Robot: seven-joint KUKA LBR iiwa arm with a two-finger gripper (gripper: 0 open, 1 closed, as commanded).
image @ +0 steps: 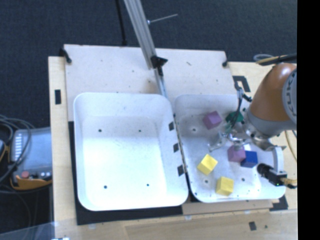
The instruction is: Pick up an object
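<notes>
My gripper (227, 140) hangs low in the right bin (192, 134), reaching in from the right. A purple cube (236, 154) lies just below it, with a blue cube (250, 158) touching that cube's right side. Another purple cube (212, 119) sits further back, up and to the left of the gripper. Two yellow cubes rest nearer the front, one (207, 164) left of the gripper and one (224, 185) close to the bin's front wall. A small green piece (233, 117) shows by the wrist. Nothing is visibly held.
The left bin (125, 151) stands beside the right one, sharing a narrow divide. A slanted metal rail (142, 29) runs from the top of the view down to the bins' back edge. The orange-banded arm (272, 99) covers the right bin's far right side.
</notes>
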